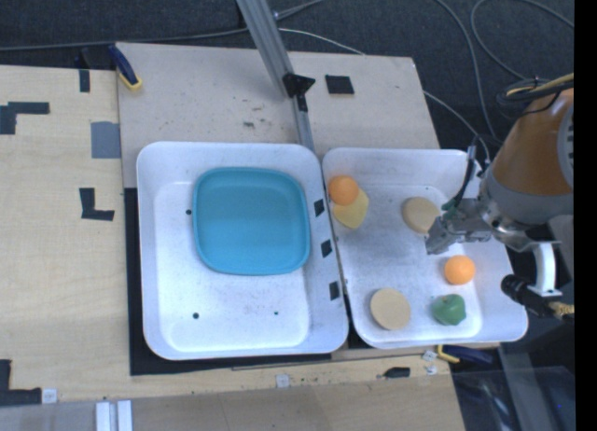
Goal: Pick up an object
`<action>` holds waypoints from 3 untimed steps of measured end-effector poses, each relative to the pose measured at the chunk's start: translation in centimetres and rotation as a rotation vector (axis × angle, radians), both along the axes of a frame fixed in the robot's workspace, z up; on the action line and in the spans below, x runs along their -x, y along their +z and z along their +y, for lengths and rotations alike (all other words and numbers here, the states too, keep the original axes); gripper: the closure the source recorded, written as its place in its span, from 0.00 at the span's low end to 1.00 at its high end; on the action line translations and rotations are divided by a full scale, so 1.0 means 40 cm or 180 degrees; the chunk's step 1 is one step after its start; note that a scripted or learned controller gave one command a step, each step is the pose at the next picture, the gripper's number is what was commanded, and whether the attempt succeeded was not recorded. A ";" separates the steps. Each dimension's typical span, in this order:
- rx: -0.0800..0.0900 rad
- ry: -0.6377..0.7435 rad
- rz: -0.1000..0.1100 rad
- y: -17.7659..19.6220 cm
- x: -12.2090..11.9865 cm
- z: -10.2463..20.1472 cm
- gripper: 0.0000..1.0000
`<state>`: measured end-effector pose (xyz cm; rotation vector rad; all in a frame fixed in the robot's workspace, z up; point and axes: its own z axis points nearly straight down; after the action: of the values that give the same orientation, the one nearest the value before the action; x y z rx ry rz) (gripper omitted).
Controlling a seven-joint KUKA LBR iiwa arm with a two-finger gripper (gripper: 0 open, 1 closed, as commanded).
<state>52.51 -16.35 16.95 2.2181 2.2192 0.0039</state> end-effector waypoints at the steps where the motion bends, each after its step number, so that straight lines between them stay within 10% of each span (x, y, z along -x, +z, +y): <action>1: -0.0001 0.0000 0.0002 0.130 -0.002 0.000 1.00; 3: -0.0003 -0.0001 0.0014 0.313 -0.012 -0.003 1.00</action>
<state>53.00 -16.46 29.49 2.2211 2.2218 0.0001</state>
